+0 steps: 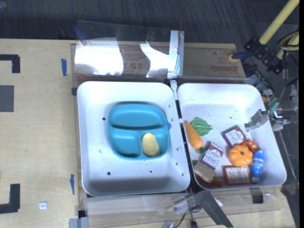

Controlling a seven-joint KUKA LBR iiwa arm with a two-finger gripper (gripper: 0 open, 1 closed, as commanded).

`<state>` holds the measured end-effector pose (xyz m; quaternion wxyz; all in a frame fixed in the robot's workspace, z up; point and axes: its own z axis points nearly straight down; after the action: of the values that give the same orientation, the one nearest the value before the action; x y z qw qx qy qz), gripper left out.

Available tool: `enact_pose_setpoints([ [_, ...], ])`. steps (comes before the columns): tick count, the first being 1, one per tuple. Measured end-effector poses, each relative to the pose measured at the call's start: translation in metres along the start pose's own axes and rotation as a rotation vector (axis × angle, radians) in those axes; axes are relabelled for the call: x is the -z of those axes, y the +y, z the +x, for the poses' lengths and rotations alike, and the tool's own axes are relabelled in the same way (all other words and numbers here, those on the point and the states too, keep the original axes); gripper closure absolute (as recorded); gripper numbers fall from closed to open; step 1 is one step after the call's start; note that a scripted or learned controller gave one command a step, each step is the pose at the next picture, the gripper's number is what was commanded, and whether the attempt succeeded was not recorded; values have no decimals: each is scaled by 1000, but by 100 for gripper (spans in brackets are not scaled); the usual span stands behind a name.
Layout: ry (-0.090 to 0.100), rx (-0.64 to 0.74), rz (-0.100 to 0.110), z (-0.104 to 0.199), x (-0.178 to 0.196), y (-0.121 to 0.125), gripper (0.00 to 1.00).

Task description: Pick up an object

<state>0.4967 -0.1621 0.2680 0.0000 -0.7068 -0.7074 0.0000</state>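
The right bin [223, 93] holds a carrot with a green top [193, 134], an orange pumpkin [240, 155], a blue bottle [257, 166], three red-and-white packets [234, 136], and a slice of bread [204, 172]. In the left bin [95, 170] lies a blue divided plate [135, 119] with a yellow lemon-like object [150, 144] in its lower right compartment. My gripper [259, 119] hangs at the right bin's right rim, above and to the right of the packets. It touches none of the objects.
A clear plastic sheet and cardboard [142, 58] lie behind the bins. A yellow pole [282, 15] and cables stand at the back right. Wooden bench surface [33, 127] stretches to the left of the bins.
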Motion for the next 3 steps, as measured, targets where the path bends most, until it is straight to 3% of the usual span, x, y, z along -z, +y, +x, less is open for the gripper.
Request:
enact_pose_setpoints([
  [1, -1, 267, -3, 12, -158, 44, 0],
  [2, -19, 379, -25, 26, -170, 45, 0],
  [3, -11, 388, -19, 25, -173, 81, 0],
])
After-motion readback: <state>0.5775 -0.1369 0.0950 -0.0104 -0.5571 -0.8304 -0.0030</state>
